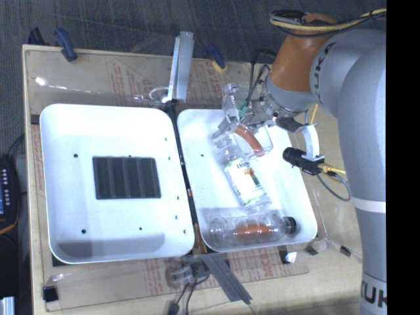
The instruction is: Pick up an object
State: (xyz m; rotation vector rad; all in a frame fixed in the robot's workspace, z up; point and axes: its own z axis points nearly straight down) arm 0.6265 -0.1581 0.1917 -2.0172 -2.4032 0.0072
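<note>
My gripper (231, 118) hangs over the far part of the right bin (298, 195), just above the upper end of a clear plastic bottle (246, 181) with a white label. That bottle lies slantwise down the middle of the bin. A small orange-red thing (250, 139) lies against the bottle's top, right below the gripper. A second clear bottle (251, 228), with orange inside and a dark cap at its right end, lies along the bin's front wall.
The left bin (65, 143) holds a dark ribbed rectangular block (126, 177) near its middle. A grey metal bar (180, 67) stands up behind the gap between the bins. Blue clamps (65, 44) grip the bench's far edge.
</note>
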